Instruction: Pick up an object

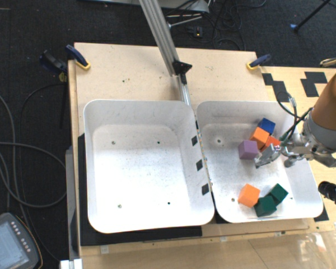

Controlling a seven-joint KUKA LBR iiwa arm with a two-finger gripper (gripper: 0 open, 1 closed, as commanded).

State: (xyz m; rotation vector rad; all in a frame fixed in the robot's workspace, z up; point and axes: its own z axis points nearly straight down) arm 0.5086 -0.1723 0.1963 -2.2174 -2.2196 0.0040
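The right bin (302, 178) holds several small blocks. A purple cube (248, 149), an orange cube (261, 136) and a blue cube (267, 126) cluster near its middle, with a small red piece (274, 142) beside them. Near the front lie another orange cube (248, 195) and two dark green blocks (266, 206) (279, 193). My gripper (278, 159) hangs low over the right bin, just right of the purple cube and below the red piece. It stands open, with bare bin floor between its fingers.
The left bin (140, 167) lies beside the right one, joined along a ridge (201, 161). A slanted metal pole (159, 29) rises from the bench's far side. Clamps (78, 58) (259, 61) sit at the back corners.
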